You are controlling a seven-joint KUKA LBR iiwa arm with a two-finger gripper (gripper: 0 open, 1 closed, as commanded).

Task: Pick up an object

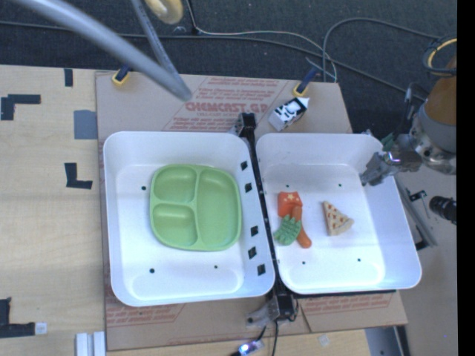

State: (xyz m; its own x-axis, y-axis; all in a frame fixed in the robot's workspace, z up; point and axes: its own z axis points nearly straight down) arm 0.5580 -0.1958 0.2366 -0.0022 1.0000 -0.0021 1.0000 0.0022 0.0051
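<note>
In the right bin [386,273] lie a toy carrot [292,217] with an orange body and green leafy top, and to its right a tan pizza slice [336,219]. The left bin [126,273] bears a green divided plate [196,206]. My gripper [376,168] hangs over the right bin's right rim, well to the upper right of the pizza slice. Nothing shows between its dark fingers, and their spread is unclear.
A small black-and-white object [288,111] lies on the cardboard behind the bins. Black clips [251,199] run along the seam between the bins. A grey pole [96,28] crosses the upper left. Cables trail over the dark floor behind.
</note>
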